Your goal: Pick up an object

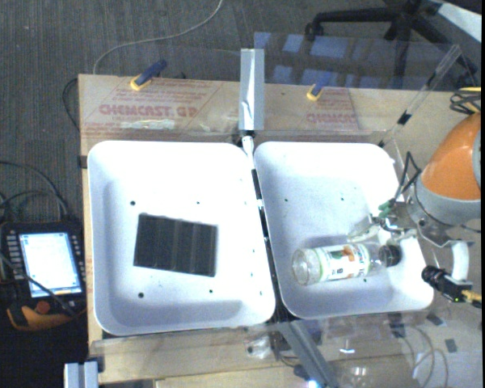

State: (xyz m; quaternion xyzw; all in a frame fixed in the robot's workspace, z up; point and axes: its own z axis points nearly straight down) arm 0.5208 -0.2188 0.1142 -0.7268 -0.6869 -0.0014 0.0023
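The arm [451, 186] came in from the right edge of the bench [178, 107], w/ its orange band sitting over the right bin's [331, 164] right rim and the grey wrist below that, angled down and to the left into the bin. The end effector [385, 231] sat low near the bin's right wall, just above the cap end of a clear plastic bottle [339, 263]; can't tell from this view how it was set, since the tip was small and tangled up w/ wiring and fittings, and nothing showed clearly gripped in it. The bottle lay on its side along the front part of the right bin, base toward the divider between bins, dark cap toward the right wall, label w/ green and orange marks facing up. It looked close to the end effector, poss. touching at the neck, but that couldn't be confirmed. The left bin [113, 217] held a flat dark rectangular pad [176, 245] approx. centred on its floor, lying flat and slightly skewed. Behind both bins, along the bench's back edge, a clear sheet w/ red lettering was held by two yellow clamps [148, 74], and a grey upright post [250, 87] stood at the gap between bins. A handheld pendant w/ a lit screen [44, 265] lay on the floor off the bench's left edge.
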